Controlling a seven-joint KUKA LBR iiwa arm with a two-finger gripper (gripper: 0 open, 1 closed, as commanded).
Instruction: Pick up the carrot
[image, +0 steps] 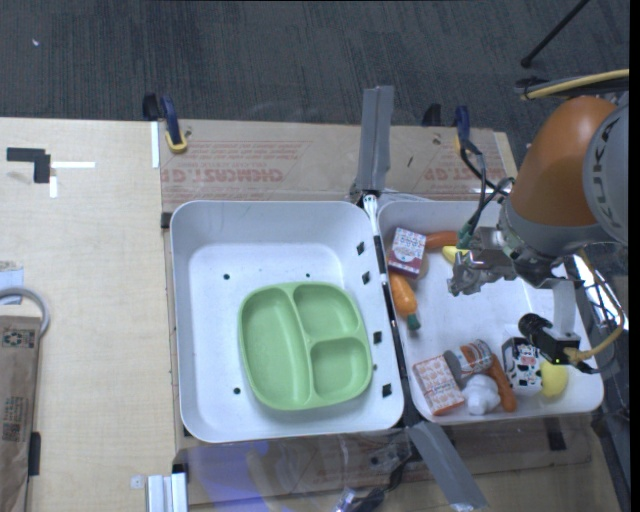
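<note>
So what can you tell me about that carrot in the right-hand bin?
The carrot is a small orange toy, plastic-looking, with a green stem end pointing toward the bottom of the view. It lies flat, nearly along the right bin's left wall, just below a small red-and-white box that it seems to touch. The claw hovers to its right, apart from it.

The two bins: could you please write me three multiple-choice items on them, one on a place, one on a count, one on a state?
1. Where does the carrot lie?
A. in the right bin, beside its left wall
B. on the green plate
C. on the bench

2. How many compartments has the green plate?
A. two
B. three
C. five

3. What does the green plate hold?
A. the carrot
B. a small box
C. nothing

Answers: 1 A, it rests by the wall between the bins; 2 B, ridges divide it in three; 3 C, all compartments are bare.
</note>
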